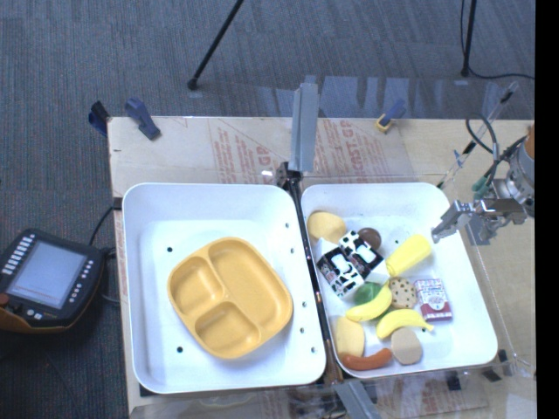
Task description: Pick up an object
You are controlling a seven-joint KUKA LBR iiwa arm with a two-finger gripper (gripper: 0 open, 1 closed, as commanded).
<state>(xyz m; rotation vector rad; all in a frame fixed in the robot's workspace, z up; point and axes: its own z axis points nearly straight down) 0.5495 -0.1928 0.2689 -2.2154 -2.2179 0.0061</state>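
While the gripper [456,221] hangs over the right rim of the right bin [476,273], nothing lies between its fingers; whether they are spread or closed I cannot tell from this slanted view. The closest object to the fingertips is a yellow block [409,255], just below and to their left, tilted on the bin floor. Further left of the fingers sits a black-and-white cow-patterned box [350,264], with a small brown round piece [370,236] touching its upper right and a pale yellow lump [326,225] at its upper left. Below the fingers, well apart from them, lies a red carton [432,299], and beside it a round cookie [402,292]. A banana [403,322] curves under those two, a green piece [369,292] sits left of the cookie, and a sausage [368,360] rests near the bin's lower edge beside a tan disc [406,347]. Far left of the fingers, the left bin [148,234] holds a yellow divided plate [229,297].
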